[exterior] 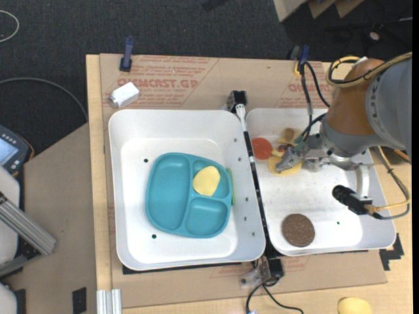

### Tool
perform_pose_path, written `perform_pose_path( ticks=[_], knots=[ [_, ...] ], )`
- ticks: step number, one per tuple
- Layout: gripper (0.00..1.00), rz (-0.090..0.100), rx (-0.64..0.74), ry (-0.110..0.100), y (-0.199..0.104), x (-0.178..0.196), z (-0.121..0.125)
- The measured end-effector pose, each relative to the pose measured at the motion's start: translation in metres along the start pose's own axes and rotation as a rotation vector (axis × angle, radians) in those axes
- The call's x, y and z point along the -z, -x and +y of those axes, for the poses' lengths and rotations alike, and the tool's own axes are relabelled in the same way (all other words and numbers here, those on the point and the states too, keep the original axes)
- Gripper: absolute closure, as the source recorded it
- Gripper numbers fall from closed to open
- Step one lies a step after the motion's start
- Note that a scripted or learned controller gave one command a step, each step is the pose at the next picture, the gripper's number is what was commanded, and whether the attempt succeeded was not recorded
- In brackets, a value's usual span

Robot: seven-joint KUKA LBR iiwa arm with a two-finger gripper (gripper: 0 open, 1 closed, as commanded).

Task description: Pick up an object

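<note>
1. At the lower right of the frame you see a brown round disc (298, 229) lying in the right bin (327, 241)
2. Your gripper (285, 163) is at the upper part of this bin, among a yellow piece (288, 136) and a red round piece (262, 148); whether it grips something, I cannot tell
3. In the left bin (131, 136) a teal divided plate (171, 195) carries a yellow object (207, 181)

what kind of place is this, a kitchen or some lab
Most likely a robotics lab bench, not a kitchen: two shallow white bins clamped onto a board, a grey and orange robot arm reaching into the right one, and loose cables on dark carpet. The teal plate and food items look like toys.
</note>
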State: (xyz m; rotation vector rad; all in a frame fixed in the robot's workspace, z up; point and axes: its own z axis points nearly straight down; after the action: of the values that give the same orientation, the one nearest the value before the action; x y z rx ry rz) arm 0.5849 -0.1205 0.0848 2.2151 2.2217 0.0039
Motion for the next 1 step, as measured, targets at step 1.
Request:
perform_pose_path(
  ticks=[1],
  knots=[
    [0.00, 0.000, -0.004, -0.002, 0.0222, 0.0683, -0.0103]
  ],
)
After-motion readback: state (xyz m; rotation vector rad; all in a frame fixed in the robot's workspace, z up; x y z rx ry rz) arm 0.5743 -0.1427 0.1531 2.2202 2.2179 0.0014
